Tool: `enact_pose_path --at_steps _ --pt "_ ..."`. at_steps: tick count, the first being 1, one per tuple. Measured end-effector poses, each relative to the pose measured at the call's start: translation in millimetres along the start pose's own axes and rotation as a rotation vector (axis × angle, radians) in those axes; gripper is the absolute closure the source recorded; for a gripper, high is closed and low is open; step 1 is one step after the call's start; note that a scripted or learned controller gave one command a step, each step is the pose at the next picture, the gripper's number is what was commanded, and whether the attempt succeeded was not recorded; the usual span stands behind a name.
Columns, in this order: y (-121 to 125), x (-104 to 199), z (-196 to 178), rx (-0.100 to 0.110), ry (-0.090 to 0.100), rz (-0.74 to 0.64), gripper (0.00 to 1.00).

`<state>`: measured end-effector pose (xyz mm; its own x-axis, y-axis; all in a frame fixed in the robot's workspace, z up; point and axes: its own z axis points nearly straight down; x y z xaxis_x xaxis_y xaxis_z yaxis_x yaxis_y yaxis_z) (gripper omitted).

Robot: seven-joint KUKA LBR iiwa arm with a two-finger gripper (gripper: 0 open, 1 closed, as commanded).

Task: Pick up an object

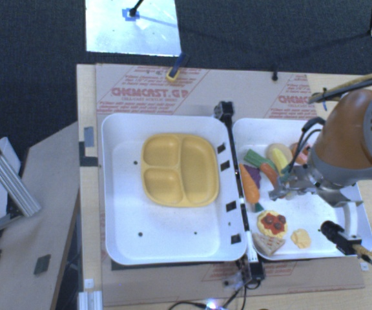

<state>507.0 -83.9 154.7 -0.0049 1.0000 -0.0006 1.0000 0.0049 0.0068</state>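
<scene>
The arm [351, 134], grey with an orange band above the wrist, reaches in from the right over the right bin [360, 234], and its gripper [283, 189] hangs low among a cluster of toy foods there; whether the claw is open or closed cannot be told from this angle, and nothing can be seen held in it. Just left of the gripper lies an orange carrot [250, 183], long and tapered, set lengthwise near the bin's left wall, with a purple piece [252, 171] and a green vegetable [256, 156] just above it. A pale yellow rounded piece [278, 154] sits beside the green one, close under the arm. Toward the front of the bin rests a small pastry topped with red fruit [272, 224], and a small yellow lump [300, 238] lies just to its right. The left bin [118, 237] holds a yellow divided plate [179, 170] with three compartments, lying flat near its middle.
</scene>
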Motion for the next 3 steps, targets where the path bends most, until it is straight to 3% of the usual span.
enact_pose_path --at_steps 1,2,3 --pt "3.6 7.0 -61.7 -0.002 0.0 -0.001 1.0" --pt "4.6 7.1 -69.8 0.004 0.0 0.0 1.0" --pt "-17.6 45.6 -77.5 0.005 0.002 -0.003 1.0"
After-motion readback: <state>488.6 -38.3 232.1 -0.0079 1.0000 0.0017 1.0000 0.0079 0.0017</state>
